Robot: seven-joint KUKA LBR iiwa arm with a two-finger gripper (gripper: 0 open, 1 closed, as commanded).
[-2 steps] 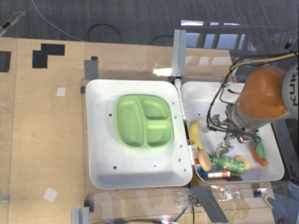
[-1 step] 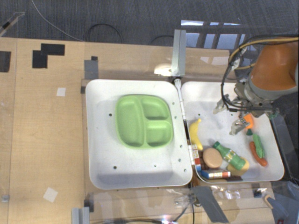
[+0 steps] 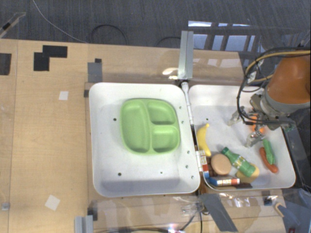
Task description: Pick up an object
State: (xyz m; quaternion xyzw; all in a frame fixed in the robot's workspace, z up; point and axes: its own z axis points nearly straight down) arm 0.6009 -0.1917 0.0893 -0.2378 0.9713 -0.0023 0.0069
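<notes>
Reaching in from the right, the arm (image 3: 290, 81) hangs its gripper (image 3: 252, 127) low over the right bin (image 3: 214, 106), with nothing seen between its tips; whether it is released or clenched cannot be told from this angle. Pickable items lie below and beside it: a carrot (image 3: 267, 155) just under the tool, a green bottle (image 3: 240, 162), a round brown piece (image 3: 220, 164) and a banana (image 3: 202, 139) by the divider. A green tray (image 3: 148, 125) sits in the left bin (image 3: 104, 174). This looks like the approach step; next it must settle on one item, likely the carrot, and close around it.
</notes>
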